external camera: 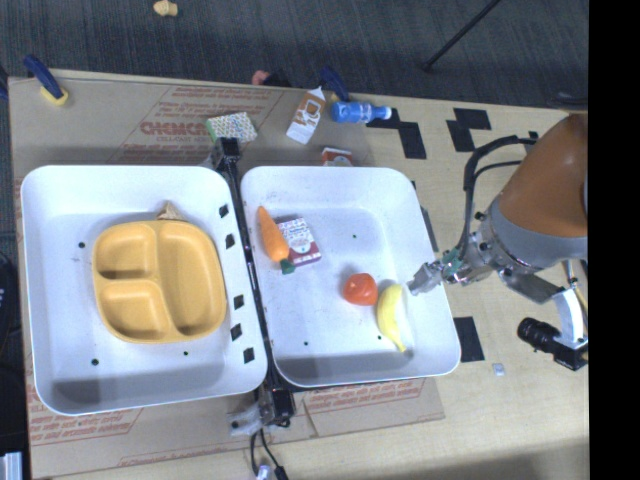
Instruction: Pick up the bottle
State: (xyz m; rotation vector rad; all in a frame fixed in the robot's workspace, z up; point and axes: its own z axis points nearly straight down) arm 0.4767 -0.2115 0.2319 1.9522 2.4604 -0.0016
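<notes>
Bottle (358, 113): blue, lying on its side on the bench beyond the right bin's far rim, well up and left of the gripper, outside both bins.
Gripper (422, 279): over the right bin's right rim, tip pointing left toward the bin's inside; nothing seen between its tips; open or closed, cannot tell.
Arm (545, 193): grey with an orange band, reaching in from the right, behind the gripper.
Right bin (330, 180): white, shallow, spreading left from the gripper.
Banana (391, 316): yellow, just left of and below the gripper, in the right bin near its right wall.
Tomato (360, 288): red, round, left of the gripper, touching or just beside the banana's upper end.
Carrot (272, 234): orange, farther left, near the right bin's left wall.
Small carton (299, 240): flat, just right of the carrot.
Left bin (50, 198): white, far left of the gripper.
Yellow tray (158, 278): three compartments, resting inside the left bin.
Cartons on bench (306, 116): one just left of the bottle, another with a green pattern farther left.
</notes>
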